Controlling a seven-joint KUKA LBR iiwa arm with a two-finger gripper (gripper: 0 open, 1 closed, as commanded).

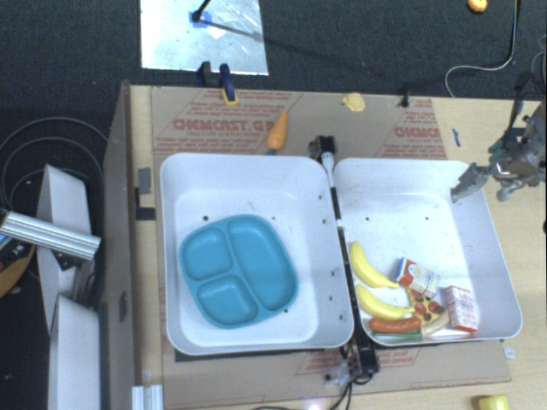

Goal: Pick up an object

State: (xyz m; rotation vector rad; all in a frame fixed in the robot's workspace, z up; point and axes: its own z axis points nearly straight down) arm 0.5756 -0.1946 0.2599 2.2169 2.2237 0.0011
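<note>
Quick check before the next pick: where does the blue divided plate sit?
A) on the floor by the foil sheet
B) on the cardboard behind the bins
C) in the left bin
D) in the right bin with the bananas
C: the blue plate lies flat in the left bin, while the bananas are piled in the right bin's near corner.

Dark carpet floor (68, 41), shiny metal sheet (203, 22) on it, brown board bench (231, 118), black cables (34, 152) left
</note>
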